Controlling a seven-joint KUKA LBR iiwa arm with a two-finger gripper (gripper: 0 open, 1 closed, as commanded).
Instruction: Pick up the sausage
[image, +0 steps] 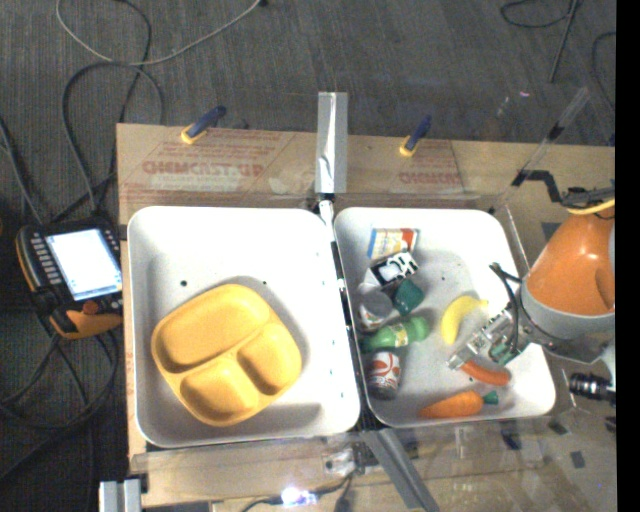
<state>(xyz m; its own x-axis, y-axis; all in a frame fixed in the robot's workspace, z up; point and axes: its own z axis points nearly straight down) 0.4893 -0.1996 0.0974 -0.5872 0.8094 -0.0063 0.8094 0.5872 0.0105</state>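
The small reddish-orange sausage is lying in the right white bin, near its right wall, with one end angled up toward the gripper. The metal two-finger gripper is hanging just above it, at the sausage's upper-left end, so close that the tool and the toy seem to be touching or nearly so. Whether the gripper is released or clenched I cannot tell; the sausage is resting on the bin floor, not visibly grasped.

Just below the sausage an orange plastic carrot with a green stub is lying along the bin's near edge, close enough to be caught by mistake. A yellow plastic banana is sitting just up and left of the gripper. Further left, a green bottle, a red-labelled can, a dark teal object and a small box are crowding the bin's left side. The left white bin is holding a yellow divided plastic tray.

To do this well, the gripper is probably best centred over the sausage's middle, with the closing line set across its short width, and lowered fully to the floor before closing. The round, slick toy is likely to squirt out of an end grip, and the carrot nearby is leaving little room on that side.
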